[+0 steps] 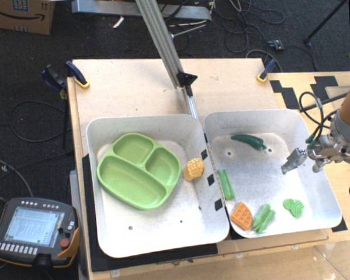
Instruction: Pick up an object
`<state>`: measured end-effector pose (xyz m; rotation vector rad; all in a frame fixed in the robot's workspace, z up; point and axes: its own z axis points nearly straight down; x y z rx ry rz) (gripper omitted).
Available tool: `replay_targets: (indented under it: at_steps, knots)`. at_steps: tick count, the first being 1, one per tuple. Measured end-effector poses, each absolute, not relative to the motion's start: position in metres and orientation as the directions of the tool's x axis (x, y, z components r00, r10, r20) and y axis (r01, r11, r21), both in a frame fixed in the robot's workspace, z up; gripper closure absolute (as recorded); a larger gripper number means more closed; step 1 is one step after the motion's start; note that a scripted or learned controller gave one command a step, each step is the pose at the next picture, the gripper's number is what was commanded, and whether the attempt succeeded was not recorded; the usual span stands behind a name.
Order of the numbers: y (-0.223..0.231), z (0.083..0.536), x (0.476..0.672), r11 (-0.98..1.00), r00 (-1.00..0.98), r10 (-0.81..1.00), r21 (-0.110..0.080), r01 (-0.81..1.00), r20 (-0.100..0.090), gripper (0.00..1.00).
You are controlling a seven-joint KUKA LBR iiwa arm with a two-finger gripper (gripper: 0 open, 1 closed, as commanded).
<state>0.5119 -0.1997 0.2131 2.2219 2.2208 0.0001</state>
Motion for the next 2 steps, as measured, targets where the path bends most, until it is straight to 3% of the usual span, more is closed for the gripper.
replay_targets:
  at_steps: [1,2]
  knots:
    - [-0.213,0.159,0.527,-0.001,0.001,1.0,-0.004,1.0,0.0,0.0]
    - [-0.172,0.095,0.494,-0.001,0.001,1.0,0.003,1.0,-0.001,0.0]
